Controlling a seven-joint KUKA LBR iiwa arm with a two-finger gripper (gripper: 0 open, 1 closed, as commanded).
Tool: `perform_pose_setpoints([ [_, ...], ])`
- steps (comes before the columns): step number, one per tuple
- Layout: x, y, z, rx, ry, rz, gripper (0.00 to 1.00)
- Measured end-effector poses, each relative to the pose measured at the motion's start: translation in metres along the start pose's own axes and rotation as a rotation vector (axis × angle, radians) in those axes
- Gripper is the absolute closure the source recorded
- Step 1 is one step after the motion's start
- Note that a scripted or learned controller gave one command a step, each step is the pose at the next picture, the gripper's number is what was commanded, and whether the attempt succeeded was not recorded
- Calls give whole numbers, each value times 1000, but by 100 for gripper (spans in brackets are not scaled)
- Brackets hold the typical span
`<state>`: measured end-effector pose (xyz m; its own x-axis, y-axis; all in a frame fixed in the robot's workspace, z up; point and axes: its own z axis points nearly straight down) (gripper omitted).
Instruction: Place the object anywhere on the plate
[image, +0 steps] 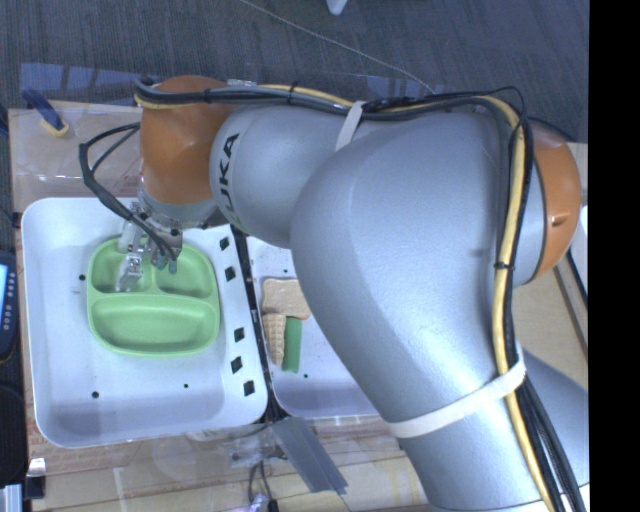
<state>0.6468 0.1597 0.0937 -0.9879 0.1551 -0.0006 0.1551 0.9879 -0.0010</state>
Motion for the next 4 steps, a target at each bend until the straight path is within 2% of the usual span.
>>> perform_pose_setpoints([
  [1,70,32,-125,-4,-8,-249,0],
  [2,70,32,-133,-2,-5,-253,100],
  [3,140,37,-66,0,4,-465,100],
  [4,86,-36,-161,0,-10,-408,100],
])
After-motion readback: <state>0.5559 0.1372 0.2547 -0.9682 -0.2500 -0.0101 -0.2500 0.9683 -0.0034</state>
